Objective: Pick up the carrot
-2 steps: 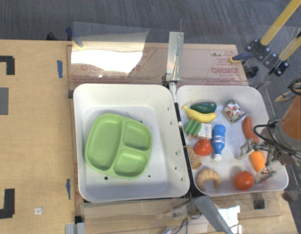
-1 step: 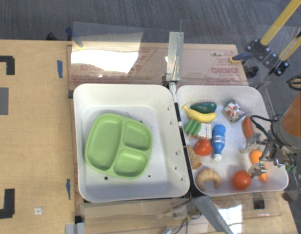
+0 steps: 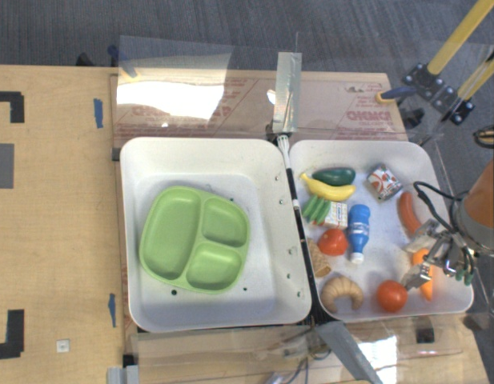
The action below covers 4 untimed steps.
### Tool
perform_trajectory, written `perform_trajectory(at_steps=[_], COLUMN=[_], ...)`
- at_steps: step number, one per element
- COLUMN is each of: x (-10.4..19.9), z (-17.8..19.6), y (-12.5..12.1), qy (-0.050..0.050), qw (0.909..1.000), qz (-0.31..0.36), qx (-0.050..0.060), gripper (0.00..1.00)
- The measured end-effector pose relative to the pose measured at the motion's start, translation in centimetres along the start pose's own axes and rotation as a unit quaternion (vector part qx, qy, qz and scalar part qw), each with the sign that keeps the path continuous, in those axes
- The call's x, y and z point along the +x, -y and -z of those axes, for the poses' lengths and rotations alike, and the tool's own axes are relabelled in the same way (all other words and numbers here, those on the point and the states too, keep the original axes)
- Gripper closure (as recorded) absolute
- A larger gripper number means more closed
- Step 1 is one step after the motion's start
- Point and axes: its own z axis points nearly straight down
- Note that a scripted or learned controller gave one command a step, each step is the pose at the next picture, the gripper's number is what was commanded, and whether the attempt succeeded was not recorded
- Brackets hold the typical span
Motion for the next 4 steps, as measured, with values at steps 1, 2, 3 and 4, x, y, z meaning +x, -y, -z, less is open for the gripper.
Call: perform_trajectory(at_steps=[1, 2, 3, 4], x=[-0.4, -0.3, 0.1, 1.6], z=[1.3, 1.2, 0.0, 0.1], y=[-0.1, -0.1, -0.2, -2.8], qy=[0.007, 0.006, 0.000, 0.001], qw=[1.0000, 1.0000, 0.9906, 0.9945], qz=[0.001, 0.001, -0.137, -0.105], qx=[0.000, 0.000, -0.001, 0.002], gripper=[1.00, 0.00, 0.00, 0.00])
